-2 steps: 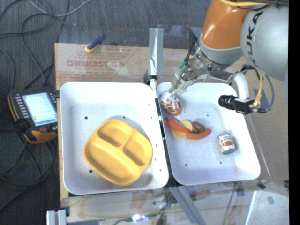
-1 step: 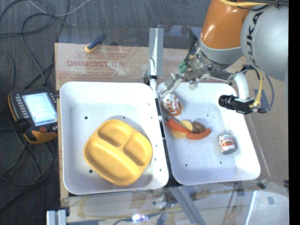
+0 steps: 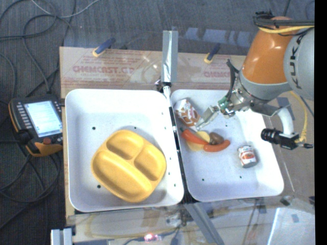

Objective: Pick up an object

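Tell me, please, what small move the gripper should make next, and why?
Probably lower a little toward the toys just below it. The gripper hovers in the right bin over that small pile, and nothing shows between its fingers, so a short descent seems needed before it can grasp.

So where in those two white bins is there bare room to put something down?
Right bin: bare floor along the near edge, below the small can, and the near-left corner. Left bin: the far strip above the yellow tray. Crowded: the right bin's far-left part, where the gripper, the food pile and the packet sit.
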Controlling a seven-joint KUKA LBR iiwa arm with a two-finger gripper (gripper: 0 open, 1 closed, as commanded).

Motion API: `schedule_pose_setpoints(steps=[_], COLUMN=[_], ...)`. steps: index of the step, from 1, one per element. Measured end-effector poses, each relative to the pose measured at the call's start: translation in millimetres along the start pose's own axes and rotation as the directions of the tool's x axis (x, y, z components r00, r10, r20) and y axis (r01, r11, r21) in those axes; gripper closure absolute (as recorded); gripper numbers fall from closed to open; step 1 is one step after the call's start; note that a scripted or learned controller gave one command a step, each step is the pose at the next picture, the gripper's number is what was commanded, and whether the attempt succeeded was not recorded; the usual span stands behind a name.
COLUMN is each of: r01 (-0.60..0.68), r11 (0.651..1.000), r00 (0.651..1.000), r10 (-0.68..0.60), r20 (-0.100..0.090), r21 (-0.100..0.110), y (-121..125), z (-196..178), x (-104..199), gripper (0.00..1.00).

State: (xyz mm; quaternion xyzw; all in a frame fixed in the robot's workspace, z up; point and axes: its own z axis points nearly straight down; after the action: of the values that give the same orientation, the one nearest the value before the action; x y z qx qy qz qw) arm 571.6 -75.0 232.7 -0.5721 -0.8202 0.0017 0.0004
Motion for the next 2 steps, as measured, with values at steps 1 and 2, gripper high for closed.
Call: schedule_pose_setpoints(steps=[1,2], r01=[-0.075,-0.091], r11=[0.997,0.996], r00=[0.997,0.996], r10=[0.075,0.091], r20=[-0.002,-0.001], r21=[0.001,0.000], y=[-49.5,-48.0], z=[60.4,128.9], x=[-35.5,-72.4], gripper=[0.00,0.00])
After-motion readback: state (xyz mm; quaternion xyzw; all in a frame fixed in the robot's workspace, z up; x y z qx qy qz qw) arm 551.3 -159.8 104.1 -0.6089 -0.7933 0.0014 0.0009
